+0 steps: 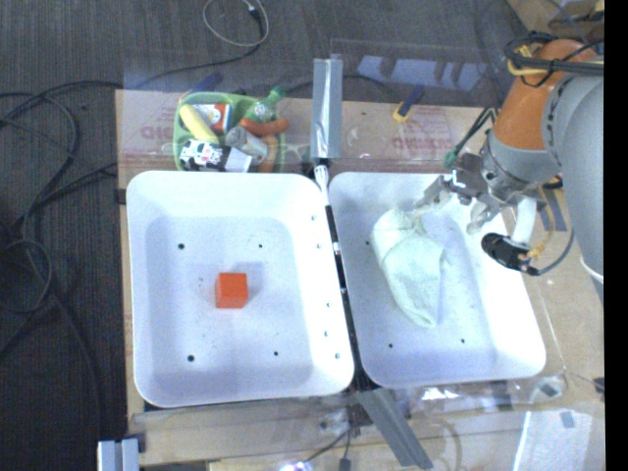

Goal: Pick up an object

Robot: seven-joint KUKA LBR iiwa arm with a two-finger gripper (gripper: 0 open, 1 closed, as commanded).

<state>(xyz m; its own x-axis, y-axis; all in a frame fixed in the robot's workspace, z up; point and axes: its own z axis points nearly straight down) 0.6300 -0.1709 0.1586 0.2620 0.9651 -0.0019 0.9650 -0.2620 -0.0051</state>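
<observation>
So nothing's picked up yet, the tool sits spread wide and empty right at the white cloth's upper edge.

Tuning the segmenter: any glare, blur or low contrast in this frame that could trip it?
Camera view: lighting is even with soft shadows; the orange cube stands out sharply in the left bin. The white cloth has low contrast against the right bin. The gripper looks slightly soft. Bright glare on the clear sheet below the bins.
</observation>
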